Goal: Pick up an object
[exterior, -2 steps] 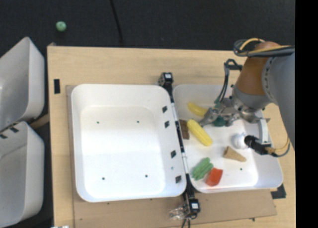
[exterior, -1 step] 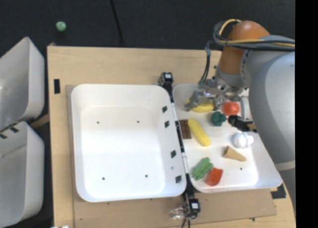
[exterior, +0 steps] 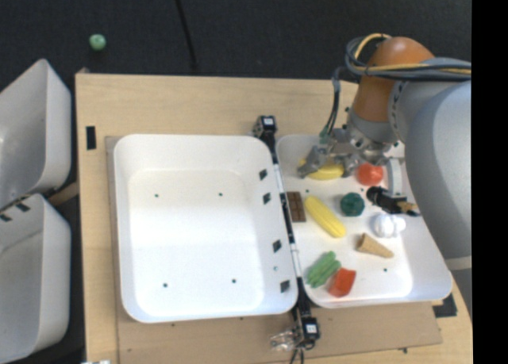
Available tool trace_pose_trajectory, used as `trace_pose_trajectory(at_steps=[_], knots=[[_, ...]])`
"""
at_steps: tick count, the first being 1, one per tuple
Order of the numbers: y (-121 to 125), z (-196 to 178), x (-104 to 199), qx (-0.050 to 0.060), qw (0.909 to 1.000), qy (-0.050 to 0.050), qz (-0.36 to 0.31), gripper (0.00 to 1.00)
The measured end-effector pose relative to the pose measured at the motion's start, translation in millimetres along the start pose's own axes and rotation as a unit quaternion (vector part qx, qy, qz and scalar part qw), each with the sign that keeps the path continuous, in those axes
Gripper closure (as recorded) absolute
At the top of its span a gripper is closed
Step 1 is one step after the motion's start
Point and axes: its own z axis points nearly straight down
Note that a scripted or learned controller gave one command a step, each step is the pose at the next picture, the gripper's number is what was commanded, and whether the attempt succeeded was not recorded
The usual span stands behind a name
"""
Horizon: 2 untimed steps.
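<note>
Pincer (exterior: 322, 162) is observed low in the far corner of the view's right-hand bin (exterior: 401, 272), spread or pressed together not being determinable, with the small yellow piece (exterior: 327, 173) lying directly beneath its tip, apparently touching, long axis running across the view.

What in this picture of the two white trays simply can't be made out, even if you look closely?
- Yellow thing, camera view: the pincer covers part of it, so its shape and any contact are unclear.
- Right bin, camera view: its far right corner lies behind the grey arm.
- Green dot on the dark floor, camera view: too small to name.
</note>
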Motion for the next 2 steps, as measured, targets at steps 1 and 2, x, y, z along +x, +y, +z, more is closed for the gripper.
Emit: trace_pose_trajectory(at_steps=[1,2], knots=[[1,-13,-2,-0.003,1.0,-0.002,-0.001,1.0],[-12,-96,101,0.004,1.0,0.003,-0.002,1.0]])
